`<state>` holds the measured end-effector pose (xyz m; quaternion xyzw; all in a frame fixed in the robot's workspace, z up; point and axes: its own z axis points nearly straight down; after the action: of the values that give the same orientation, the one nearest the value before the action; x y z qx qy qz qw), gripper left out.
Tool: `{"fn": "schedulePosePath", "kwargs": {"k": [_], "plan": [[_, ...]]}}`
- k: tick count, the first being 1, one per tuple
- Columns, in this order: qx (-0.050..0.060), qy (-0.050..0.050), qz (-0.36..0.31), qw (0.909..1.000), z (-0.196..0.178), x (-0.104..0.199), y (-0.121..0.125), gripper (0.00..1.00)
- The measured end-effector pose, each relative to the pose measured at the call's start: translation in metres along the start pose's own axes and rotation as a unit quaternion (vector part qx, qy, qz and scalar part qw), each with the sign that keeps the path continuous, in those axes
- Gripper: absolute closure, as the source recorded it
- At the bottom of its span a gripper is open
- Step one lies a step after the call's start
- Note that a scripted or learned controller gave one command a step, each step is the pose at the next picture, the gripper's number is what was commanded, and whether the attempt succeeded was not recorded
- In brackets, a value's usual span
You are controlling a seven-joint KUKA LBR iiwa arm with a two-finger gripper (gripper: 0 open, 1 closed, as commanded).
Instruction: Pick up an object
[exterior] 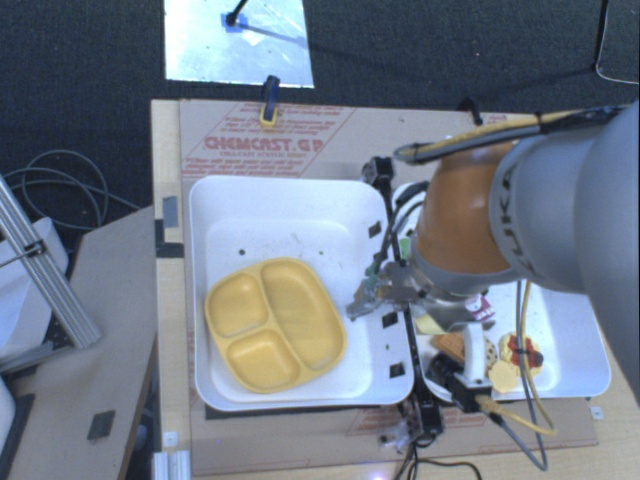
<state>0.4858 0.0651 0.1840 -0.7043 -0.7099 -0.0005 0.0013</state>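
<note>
Over the divide between the two white bins, the hand [368, 298] was seen, though whether it was spread or pinched could not be told. Just beside it, a yellow divided plate [274, 322] lay in the left bin [290, 208]. Small food toys [505, 358] were gathered in the right bin [580, 368].

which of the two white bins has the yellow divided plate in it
The left bin, the one farther from where the arm comes in. The yellow plate lies on its floor; the right bin holds small mixed items.
</note>
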Motion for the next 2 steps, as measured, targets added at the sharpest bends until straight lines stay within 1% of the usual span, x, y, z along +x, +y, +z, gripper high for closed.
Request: {"fn": "schedulePosePath", "kwargs": {"k": [1,2], "plan": [[-0.003,-0.002,0.006,1.0,-0.001,-0.058,0.042,0.0],[0.001,0.001,-0.002,1.0,0.0,0.032,-0.001,0.0]]}}
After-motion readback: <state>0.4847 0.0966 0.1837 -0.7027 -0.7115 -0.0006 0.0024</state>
